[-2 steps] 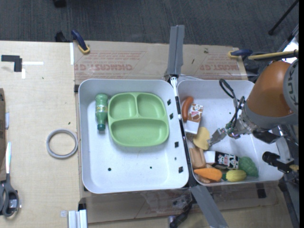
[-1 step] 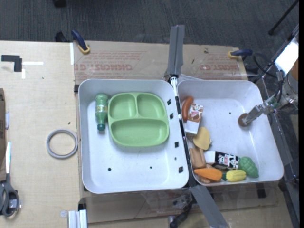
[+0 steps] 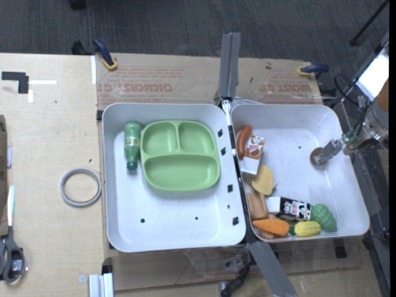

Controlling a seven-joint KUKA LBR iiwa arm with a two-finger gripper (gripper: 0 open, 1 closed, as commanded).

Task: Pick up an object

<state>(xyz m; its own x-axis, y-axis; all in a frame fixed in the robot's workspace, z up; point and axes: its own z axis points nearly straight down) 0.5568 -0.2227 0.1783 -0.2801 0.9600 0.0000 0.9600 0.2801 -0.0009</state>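
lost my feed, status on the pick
Gripper low over bare floor at right bin's right side, nothing seen held. Toy food piled along left and front walls, apart from it. Path unobstructed.

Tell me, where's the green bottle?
The green bottle lies in the left bin, near its upper left corner, right beside the left edge of the green tray.

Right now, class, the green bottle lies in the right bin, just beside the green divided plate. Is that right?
Not quite. The camera view shows the green bottle in the left bin, not the right one. The rest holds: it lies just beside the green divided plate, on the plate's left.
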